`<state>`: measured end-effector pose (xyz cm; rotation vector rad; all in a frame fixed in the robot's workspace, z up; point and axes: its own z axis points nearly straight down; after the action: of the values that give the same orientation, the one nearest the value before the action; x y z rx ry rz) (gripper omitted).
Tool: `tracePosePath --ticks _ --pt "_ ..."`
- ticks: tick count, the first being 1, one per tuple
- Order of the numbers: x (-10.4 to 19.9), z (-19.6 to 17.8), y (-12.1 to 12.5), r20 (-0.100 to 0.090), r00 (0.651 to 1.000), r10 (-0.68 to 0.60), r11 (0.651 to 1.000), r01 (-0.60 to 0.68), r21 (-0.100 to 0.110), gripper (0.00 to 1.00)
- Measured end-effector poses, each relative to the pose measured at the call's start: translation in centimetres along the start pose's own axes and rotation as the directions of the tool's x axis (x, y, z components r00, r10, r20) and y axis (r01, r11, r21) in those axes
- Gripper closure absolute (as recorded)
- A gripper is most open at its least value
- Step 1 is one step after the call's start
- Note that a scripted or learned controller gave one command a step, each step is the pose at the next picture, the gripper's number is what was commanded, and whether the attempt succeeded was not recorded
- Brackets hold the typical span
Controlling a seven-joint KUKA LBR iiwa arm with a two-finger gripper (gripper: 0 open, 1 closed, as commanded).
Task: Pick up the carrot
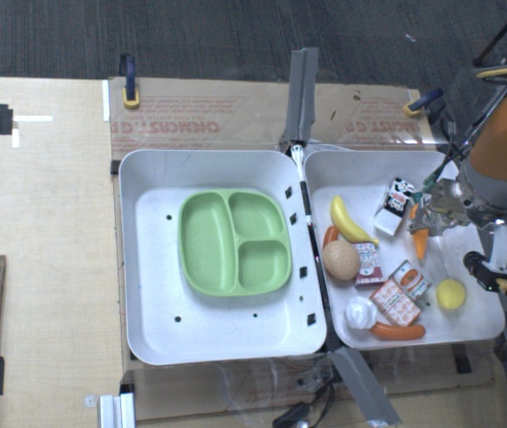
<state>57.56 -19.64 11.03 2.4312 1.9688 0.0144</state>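
Camera view, arm: reaching in from the right, grey body with orange band at the right edge, wrist over the right bin's far right part.
Gripper [422,226]: low over the right bin [467,324], fingers closed on the carrot.
Carrot [421,242]: small, orange, hanging upright between the fingertips, lower end pointing at the bin floor; just right of the milk carton, well above the lemon.
Milk carton [396,205]: black-and-white, tilted, just left of the gripper.
Banana [349,223]: yellow, left of the carton, curving down towards the bin's middle.
Tan ball [341,260]: round, touching the banana's lower end, near the bin's left wall.
Red-and-white box [399,294]: lying flat in the lower middle, a second smaller packet just to its left.
Lemon [451,294]: yellow, near the right wall, apart from the box.
Sausage [397,332]: orange-red, along the near wall.
White round object [359,312]: just left of the sausage; kind unclear.
Left bin [142,239]: holding a green divided plate [235,241], three compartments, lying flat at its centre.
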Motion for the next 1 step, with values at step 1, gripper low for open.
tracePosePath --ticks 1 --pt "4.13 -13.88 -3.11 0.001 0.999 0.049 0.999 -0.049 0.018 1.00"
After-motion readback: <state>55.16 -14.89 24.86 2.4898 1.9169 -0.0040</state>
